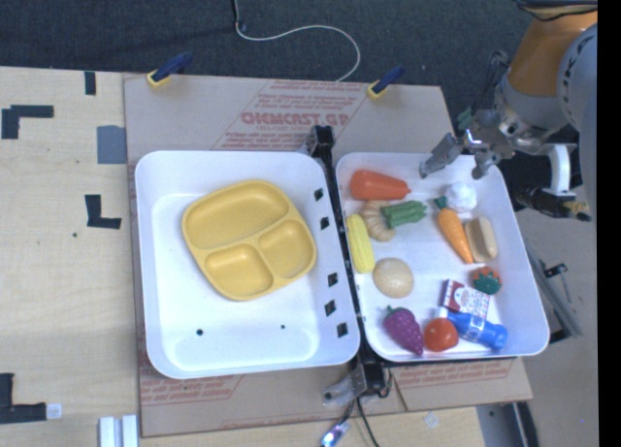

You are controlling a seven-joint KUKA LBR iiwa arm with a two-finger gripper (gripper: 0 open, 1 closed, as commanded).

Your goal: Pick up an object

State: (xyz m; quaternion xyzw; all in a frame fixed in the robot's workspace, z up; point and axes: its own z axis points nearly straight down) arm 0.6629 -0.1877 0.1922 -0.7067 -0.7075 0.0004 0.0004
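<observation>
**End effector poised at the far edge of the toy-food bin, nothing in its grasp**

End effector (pixel 456 156) hangs over the far right corner of the right-hand shallow white bin (pixel 524 271), its two dark fingers spread apart, with nothing between them. One finger (pixel 437 157) points out to the left above the bin's bare floor; the other sits closer to a small white object (pixel 460 195) lying just below it. The grey arm with its orange band (pixel 548 47) enters from the right and tilts down towards that corner, which suggests a descent is being lined up there rather than over the crowded middle.

Candidates for the pick all lie in this right bin: an orange-red pepper-like piece (pixel 377 184), a green pod (pixel 405 211), an orange toy carrot (pixel 453 232), a bread-coloured bun (pixel 482 239), a yellow corn cob (pixel 360 243), a pale egg-shaped piece (pixel 393 277), a purple grape bunch (pixel 403 329), a red tomato (pixel 440 335) and a blue bottle (pixel 479 329). They lie loosely scattered, several touching, so a grasp at the edge likely risks fewer collisions.

The left white bin (pixel 160 271) holds a yellow divided plastic tray (pixel 249 238). Both bins rest on a cardboard sheet (pixel 281 115) clipped to the tabletop, probably to keep them from sliding.
</observation>
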